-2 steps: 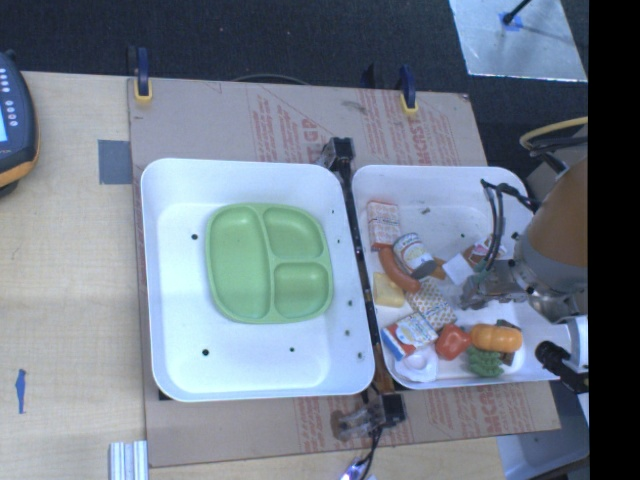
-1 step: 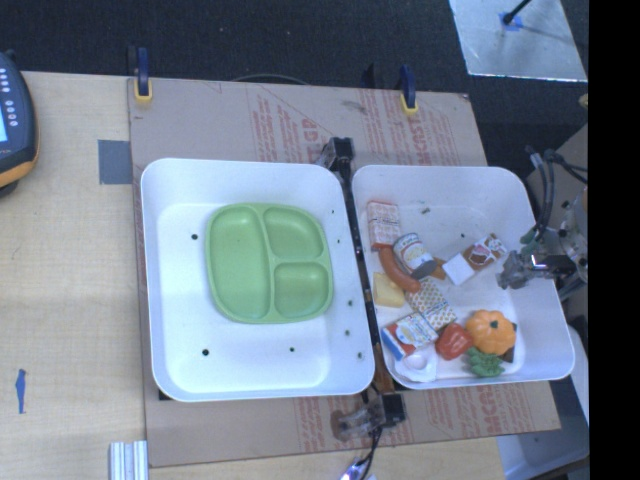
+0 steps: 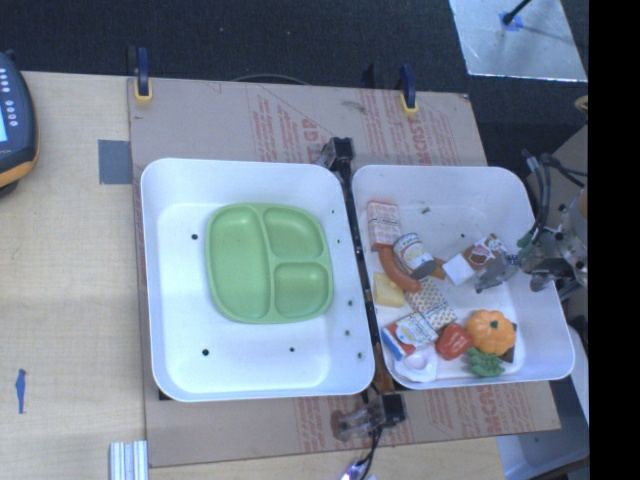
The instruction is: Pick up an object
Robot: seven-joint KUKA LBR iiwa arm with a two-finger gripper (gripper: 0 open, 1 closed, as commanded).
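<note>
2 white bins (image 3: 160, 268) on cardboard-covered bench (image 3: 300, 118).

One fixed camera is mounted above the bench (image 3: 70, 268), looking down at a slant. Both white bins are framed whole: the left bin (image 3: 170, 368) sits about centre, the right bin (image 3: 450, 183) toward 3 o'clock. Dark floor is seen along 12 o'clock, so the view faces away from the near bench edge at 6 o'clock. The distance is moderate; small items are resolved but fine detail is blurred. The arm is caught at the 3 o'clock edge.
</note>
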